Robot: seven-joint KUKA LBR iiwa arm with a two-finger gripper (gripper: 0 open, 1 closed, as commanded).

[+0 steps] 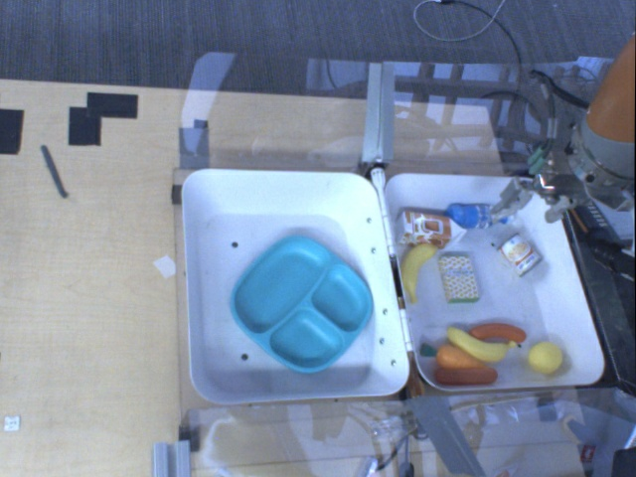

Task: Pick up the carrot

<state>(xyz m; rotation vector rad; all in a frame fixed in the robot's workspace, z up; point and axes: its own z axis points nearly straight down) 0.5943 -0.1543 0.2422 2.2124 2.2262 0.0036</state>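
The carrot (pixel 455 358), orange with a green stub at its left end, lies near the front edge of the right bin (pixel 586 316). It is wedged between a small yellow banana (pixel 479 346) and a red-orange sausage shape (pixel 465 375). My gripper (pixel 534 200) hangs over the bin's back right corner, far from the carrot. Its fingers are spread open with nothing between them. A small can (pixel 520 254) sits just in front of it and a blue bottle (pixel 465 214) to its left.
The right bin also holds a snack packet (pixel 425 229), a larger banana (pixel 417 267), a green dotted sponge (pixel 458 276), a second red-orange sausage shape (pixel 498 333) and a lemon (pixel 545 358). A blue divided plate (pixel 303 302) lies in the left bin (pixel 214 266).
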